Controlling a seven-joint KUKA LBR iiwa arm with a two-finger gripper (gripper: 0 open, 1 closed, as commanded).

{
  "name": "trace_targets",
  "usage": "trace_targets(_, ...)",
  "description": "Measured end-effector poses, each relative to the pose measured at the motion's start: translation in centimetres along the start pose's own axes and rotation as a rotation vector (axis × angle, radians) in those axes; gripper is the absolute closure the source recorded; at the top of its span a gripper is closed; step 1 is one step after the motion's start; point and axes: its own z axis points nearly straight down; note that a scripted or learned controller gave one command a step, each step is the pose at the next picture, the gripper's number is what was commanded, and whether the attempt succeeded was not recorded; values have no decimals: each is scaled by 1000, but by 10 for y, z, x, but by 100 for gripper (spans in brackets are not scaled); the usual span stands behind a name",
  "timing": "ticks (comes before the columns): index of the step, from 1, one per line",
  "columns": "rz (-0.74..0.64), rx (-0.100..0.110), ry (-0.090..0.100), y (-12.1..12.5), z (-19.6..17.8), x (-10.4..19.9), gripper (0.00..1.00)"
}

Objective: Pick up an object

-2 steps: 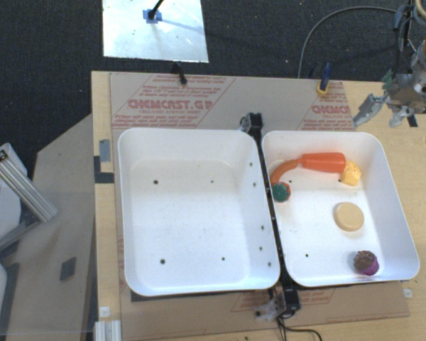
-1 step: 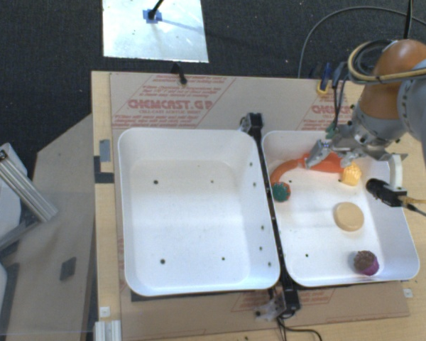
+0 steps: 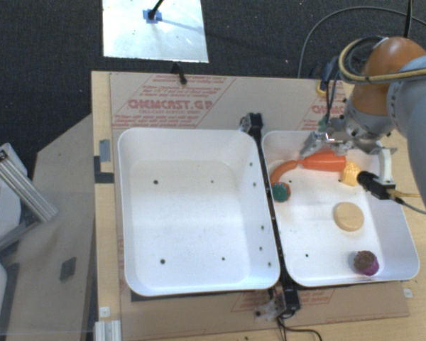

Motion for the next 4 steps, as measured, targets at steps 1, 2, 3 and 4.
trace_targets(1,-1,27,8,-63,22,53,0)
trace_targets(2,6,57,15,-20,28,18,0)
trace_targets(3,4,31,7,-29,25,9,0)
trace_targets(4,7,60,16,-18,29,3,0)
